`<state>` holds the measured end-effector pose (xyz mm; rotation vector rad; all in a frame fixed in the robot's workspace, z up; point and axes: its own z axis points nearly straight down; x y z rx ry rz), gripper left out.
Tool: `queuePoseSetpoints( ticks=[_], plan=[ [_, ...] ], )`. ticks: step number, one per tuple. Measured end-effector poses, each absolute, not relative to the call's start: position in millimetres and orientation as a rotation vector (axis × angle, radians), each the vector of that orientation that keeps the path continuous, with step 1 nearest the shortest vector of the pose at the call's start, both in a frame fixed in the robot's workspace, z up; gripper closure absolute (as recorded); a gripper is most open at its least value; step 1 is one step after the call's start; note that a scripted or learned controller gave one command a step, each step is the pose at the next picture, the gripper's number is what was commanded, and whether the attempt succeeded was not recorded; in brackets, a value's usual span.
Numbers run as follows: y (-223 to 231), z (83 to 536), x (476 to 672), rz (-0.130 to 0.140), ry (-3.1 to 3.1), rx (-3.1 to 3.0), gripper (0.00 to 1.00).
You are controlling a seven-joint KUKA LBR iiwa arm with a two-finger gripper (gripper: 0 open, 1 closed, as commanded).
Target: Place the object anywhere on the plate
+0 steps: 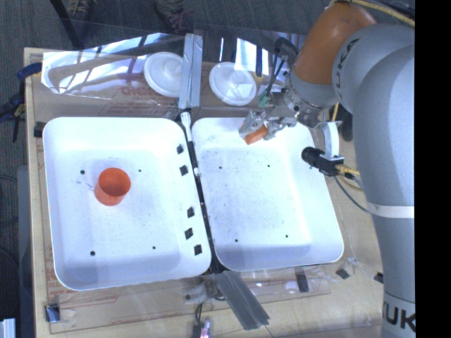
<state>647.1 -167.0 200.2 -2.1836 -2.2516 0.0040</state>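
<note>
Gripping a small orange object [255,134] in closed jaws, we hover over the right bin's [282,210] far edge, ready to carry it to a plate [233,83].

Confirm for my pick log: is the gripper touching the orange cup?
Apart. The camera view shows the orange cup standing alone in the left bin, while the gripper hangs over the right bin, at its far end.
</note>
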Motion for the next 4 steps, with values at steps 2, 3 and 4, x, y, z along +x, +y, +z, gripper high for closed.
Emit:
queuePoseSetpoints(
  ticks=[2,3,4],
  plan=[
    [-67.0,355.3,656.1,0.001,-2.185,-2.257,1.0],
    [-133.5,391.2,623.0,-0.001,-2.076,-2.36,1.0],
    [-159.2,415.5,630.1,0.0,-2.105,-2.334,1.0]
  ],
)
